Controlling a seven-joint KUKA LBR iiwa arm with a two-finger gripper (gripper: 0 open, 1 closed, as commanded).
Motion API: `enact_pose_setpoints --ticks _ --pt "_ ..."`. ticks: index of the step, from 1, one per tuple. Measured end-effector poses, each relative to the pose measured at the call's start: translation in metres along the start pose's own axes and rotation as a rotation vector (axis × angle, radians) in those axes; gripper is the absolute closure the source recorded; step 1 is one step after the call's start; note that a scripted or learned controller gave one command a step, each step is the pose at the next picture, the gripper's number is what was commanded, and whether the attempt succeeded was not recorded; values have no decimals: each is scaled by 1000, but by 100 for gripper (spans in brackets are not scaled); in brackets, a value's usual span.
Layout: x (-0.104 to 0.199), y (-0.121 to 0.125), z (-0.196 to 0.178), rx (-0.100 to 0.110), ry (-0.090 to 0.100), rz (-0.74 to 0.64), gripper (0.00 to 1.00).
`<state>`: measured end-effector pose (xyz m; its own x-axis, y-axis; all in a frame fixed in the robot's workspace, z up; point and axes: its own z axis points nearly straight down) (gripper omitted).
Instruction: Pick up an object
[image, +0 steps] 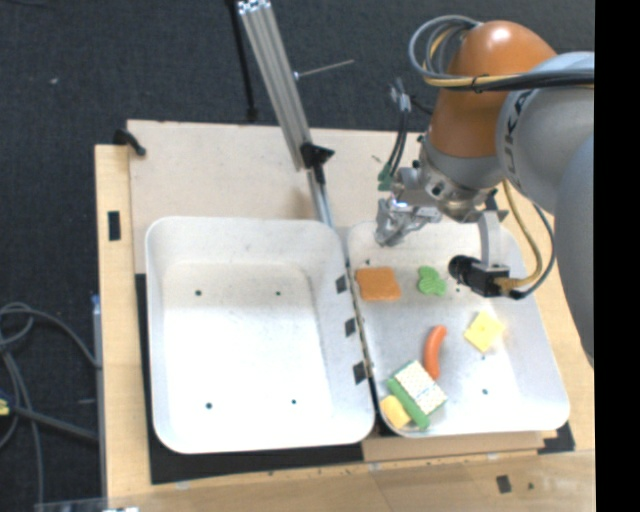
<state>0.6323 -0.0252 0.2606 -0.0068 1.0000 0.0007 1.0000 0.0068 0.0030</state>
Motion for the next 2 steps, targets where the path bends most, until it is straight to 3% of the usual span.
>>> enact_pose_setpoints --ticks 1,2 --pt "48 28 6 0 -1 0 100" --pt "97 34 5 0 -1 0 100"
